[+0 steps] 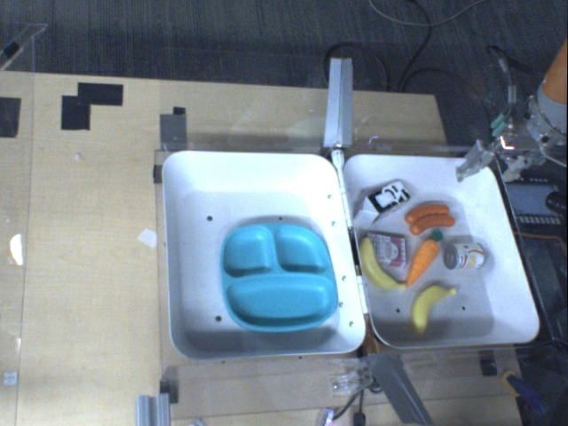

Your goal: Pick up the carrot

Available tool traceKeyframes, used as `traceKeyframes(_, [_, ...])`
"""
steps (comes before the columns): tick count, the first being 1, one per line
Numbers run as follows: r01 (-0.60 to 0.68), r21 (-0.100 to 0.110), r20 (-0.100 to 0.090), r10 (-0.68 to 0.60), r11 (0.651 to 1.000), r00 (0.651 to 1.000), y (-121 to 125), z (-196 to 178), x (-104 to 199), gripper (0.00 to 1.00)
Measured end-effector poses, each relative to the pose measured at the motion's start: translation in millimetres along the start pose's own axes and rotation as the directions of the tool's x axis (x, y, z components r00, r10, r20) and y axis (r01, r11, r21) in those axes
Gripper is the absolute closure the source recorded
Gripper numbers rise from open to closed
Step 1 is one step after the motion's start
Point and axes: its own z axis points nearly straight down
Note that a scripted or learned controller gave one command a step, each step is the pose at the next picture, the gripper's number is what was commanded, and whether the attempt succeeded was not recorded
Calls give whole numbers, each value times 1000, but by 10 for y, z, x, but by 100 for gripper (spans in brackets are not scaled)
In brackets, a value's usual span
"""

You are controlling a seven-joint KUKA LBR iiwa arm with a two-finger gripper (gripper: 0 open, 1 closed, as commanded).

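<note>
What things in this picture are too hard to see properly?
- The gripper, camera view: small and blurred at the right bin's top corner; its fingers cannot be made out.
- The arm: cut off by the right edge.
- The small can: label too tiny to read.
- The packet: print too blurry, partly covered by the carrot and a banana.
- The black-and-white item: too small to identify.
</note>
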Motion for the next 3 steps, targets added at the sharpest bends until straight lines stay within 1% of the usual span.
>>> traceKeyframes(1, [290, 0, 0, -290, 957, 957, -568, 1178, -12, 0])
traceKeyframes(2, [397, -10, 8, -397, 918, 918, -922, 1394, 175, 0])
traceKeyframes(3, [396, -10, 8, -396, 918, 918, -922, 1395, 175, 0])
